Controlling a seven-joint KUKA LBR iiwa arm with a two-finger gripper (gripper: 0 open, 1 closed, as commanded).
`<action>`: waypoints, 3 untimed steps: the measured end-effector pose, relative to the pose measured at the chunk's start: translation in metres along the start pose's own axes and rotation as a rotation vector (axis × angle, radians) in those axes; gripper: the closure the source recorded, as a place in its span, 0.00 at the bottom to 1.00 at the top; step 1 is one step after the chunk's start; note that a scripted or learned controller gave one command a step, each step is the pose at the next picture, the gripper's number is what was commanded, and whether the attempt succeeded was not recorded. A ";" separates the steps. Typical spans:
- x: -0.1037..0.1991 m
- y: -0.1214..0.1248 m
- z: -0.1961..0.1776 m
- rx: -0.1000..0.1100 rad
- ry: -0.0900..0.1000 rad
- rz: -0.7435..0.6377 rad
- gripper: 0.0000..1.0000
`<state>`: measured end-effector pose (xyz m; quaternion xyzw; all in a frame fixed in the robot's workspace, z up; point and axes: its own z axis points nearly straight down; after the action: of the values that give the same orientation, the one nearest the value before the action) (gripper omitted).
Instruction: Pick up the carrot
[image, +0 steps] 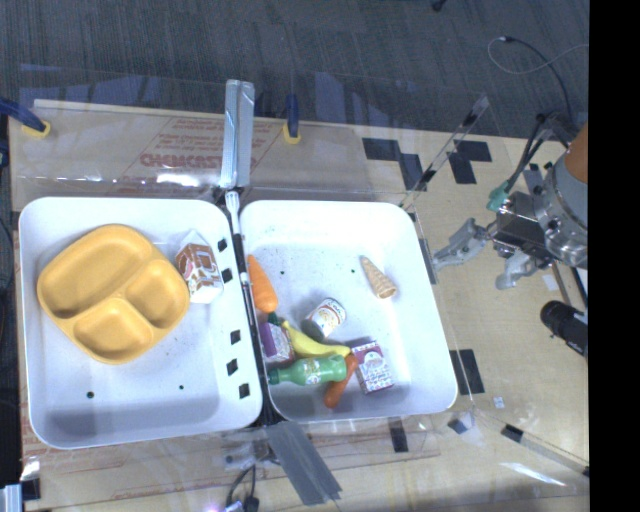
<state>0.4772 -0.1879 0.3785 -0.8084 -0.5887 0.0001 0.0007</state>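
The carrot (262, 285) is orange and lies along the left wall of the right bin (420, 300), pointing towards the back. My gripper (487, 258) hovers over the bench to the right of that bin, outside its rim and well away from the carrot. Its two grey fingers (455, 245) are spread open with nothing between them.
Close to the carrot lie a purple packet (275, 340), a banana (310, 343), a can (325, 317), a green bottle (308, 372), a red carton (370, 365) and a small orange piece (337, 388). A cone (378, 277) lies farther right. The left bin holds a yellow divided plate (112, 290) and a small carton (200, 270).
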 end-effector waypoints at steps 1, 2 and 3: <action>0.002 0.001 -0.010 0.002 0.000 -0.009 1.00; 0.059 -0.004 0.025 0.004 -0.001 0.283 1.00; 0.128 0.067 0.019 0.002 -0.002 0.135 1.00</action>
<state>0.5799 -0.0868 0.3596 -0.8464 -0.5326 0.0016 0.0009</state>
